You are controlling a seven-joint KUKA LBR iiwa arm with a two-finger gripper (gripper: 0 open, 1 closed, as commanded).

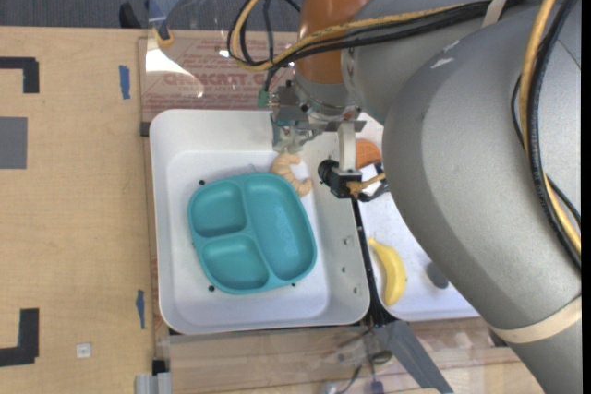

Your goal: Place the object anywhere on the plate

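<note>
Just below the gripper (pixel 294 138), a small tan object (pixel 290 169) touches the teal divided plate (pixel 251 232); grip state unclear. Release should land it fully inside a compartment.

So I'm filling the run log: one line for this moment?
claw above tan object | object beside plate, not on it | banana in right bin

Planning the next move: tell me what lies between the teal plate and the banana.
In the camera view, the white bin wall and black divider separate teal plate from banana.
</note>
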